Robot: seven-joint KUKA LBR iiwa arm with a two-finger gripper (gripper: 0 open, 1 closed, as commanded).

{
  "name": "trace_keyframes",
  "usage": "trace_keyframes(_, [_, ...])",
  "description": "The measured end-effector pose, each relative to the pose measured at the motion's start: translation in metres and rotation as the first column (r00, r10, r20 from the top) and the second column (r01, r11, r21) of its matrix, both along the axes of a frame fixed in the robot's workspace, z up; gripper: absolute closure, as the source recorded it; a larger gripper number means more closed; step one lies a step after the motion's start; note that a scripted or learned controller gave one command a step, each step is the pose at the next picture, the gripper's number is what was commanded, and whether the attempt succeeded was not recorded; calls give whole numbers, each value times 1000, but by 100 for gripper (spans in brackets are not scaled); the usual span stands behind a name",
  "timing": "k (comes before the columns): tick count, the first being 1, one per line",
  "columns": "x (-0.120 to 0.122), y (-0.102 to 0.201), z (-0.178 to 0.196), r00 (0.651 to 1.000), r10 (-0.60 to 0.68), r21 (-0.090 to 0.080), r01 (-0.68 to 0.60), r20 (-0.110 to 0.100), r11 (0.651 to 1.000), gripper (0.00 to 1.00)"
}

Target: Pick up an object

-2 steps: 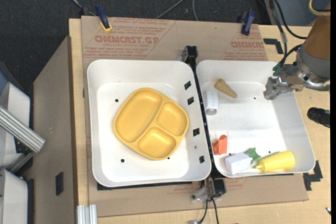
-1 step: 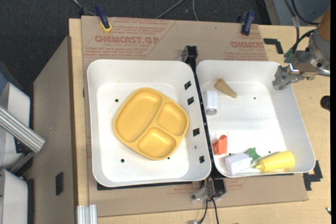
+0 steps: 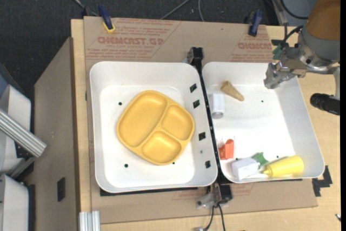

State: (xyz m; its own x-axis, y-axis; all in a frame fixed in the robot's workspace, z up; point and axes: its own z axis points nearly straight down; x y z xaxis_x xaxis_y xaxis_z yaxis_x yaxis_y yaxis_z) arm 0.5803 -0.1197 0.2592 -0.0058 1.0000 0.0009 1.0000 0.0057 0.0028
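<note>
A: Where's the gripper?

B: Over the far right corner of the right bin. I cannot tell how it is set; nothing shows in it.

A: And what could be picked?

B: In that bin, a tan cone and a white cylinder near the divider. A red piece, white block, green bit and yellow bottle crowd the near edge.

A: The left bin?

B: A yellow tray, lying flat, three compartments.
</note>
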Motion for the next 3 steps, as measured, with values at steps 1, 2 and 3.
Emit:
trace_keyframes(1, [13,49,-15,1000,1,2,-1,-6,1000,100])
trace_keyframes(2, [23,106,-29,1000,1,2,-1,-6,1000,100])
trace_keyframes(3, [30,157,-40,1000,1,2,-1,-5,1000,100])
